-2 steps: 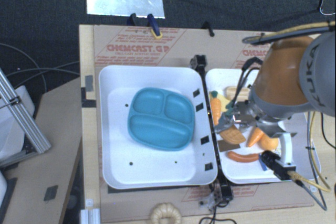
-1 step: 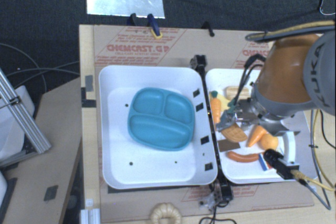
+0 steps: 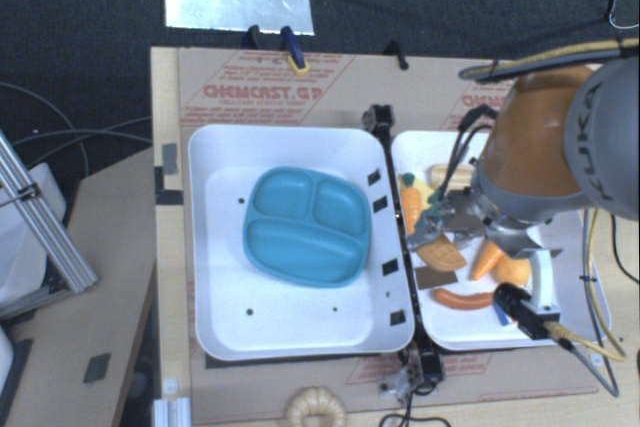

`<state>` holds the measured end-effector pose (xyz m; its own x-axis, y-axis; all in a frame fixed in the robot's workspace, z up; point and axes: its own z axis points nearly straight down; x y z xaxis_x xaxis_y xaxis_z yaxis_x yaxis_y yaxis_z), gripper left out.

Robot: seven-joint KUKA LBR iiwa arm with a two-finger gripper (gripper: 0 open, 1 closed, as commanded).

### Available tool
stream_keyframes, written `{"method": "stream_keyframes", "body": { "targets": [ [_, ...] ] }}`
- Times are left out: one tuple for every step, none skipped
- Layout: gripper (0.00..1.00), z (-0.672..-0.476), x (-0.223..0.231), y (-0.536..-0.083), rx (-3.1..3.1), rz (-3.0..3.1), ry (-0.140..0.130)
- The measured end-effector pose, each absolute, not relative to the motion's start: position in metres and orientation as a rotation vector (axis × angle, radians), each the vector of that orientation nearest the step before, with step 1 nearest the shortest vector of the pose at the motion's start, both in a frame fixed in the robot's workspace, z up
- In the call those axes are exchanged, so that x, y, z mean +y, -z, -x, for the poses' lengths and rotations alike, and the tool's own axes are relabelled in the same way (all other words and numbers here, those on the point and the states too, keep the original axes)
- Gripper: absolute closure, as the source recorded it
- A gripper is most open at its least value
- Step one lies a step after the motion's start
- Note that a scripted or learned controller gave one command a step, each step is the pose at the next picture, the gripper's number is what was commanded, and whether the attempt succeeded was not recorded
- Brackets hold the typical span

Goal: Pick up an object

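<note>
Blue divided plate (image 3: 307, 226) — in left bin (image 3: 215, 215).

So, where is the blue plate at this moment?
The blue plate lies in the middle of the left bin, on the camera view's left side, just across the divider from the right bin with the food pieces.

The bench (image 3: 300, 80), topped with brown printed board, is carrying two shallow white bins side by side; the left bin (image 3: 215, 245) is sitting at the view's centre and the right bin (image 3: 555, 330) is lying just beside it at three o'clock, their inner rims touching along a black divider (image 3: 395, 235); a blue and yellow clamp (image 3: 292, 48) is gripping the board's far edge at twelve o'clock; a pale ring-shaped thing (image 3: 317, 406) is resting at six o'clock, near the front edge.
</note>
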<state>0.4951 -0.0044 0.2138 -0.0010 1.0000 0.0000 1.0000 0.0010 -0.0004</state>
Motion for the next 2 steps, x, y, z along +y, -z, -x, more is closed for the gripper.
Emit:
{"method": "stream_keyframes", "body": {
  "targets": [
    [1.0, -0.496, -0.007, -0.234, -2.227, 2.219, 0.004],
    [1.0, -0.499, -0.007, -0.216, -2.222, 2.22, -0.001]
  ]
}}
